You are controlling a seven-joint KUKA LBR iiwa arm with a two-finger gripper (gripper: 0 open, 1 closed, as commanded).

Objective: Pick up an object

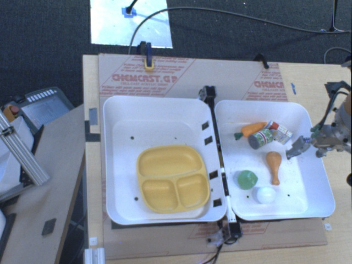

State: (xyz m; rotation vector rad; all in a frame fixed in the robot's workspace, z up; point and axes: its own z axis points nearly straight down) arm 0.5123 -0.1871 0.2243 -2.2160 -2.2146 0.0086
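Your gripper [297, 146] hovers at the right bin's [322, 202] right side; whether it is open I cannot tell. Nothing lifted: the drumstick [273, 165] lies in the bin just beside it.

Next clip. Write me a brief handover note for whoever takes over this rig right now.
Gripper: low at the right bin's right side, nothing seen held.
Right bin: carrot, can, small carton, drumstick, green ball, white ball.
Left bin: yellow tray.
Done: nothing picked yet.
Left: grasp and lift one object; carton and drumstick lie nearest.
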